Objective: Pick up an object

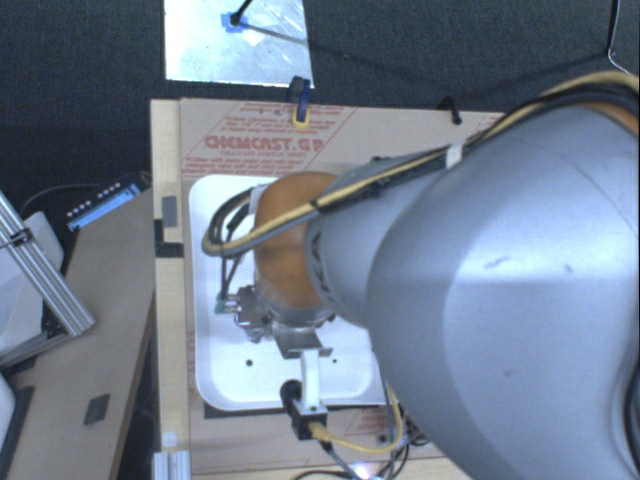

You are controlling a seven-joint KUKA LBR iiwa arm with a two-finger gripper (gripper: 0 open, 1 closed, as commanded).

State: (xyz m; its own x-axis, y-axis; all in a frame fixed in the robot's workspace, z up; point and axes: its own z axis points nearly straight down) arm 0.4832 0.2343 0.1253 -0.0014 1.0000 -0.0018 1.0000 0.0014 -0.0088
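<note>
Starting at the far left, a silver slotted rail (45,283) lies slantwise beside a tan side board (105,308), with a black-and-blue strip (102,201) past it and a small dark square (97,409) near the board's near edge. Next comes the left edge of the worktop (168,318), covered by a brown sheet (262,128) printed CHEMCAST in red. A blue and yellow clip (299,103) sits at the sheet's far edge, and beyond that a shiny metal plate (215,38) lies on dark ground. On the sheet, toward the worktop's left side, rests a shallow white bin (215,373). Its left wall, near-left corner and a patch of floor show, with two dark dots on the floor too small to identify. The arm (500,288), grey and very close to the camera, reaches in from the right and covers the bin's right part and everything beyond it. Its orange band (285,243) hangs over the bin's middle, with dark and yellow cables (225,230) looping at its left. Below the band the claw (250,320) points down into the bin, seen from above its metal body; whether it is spread or pressed together cannot be told. The object to pick up cannot be made out: the bin floor under the wrist is hidden, so its place, its long axis and the way it points cannot be told.
</note>
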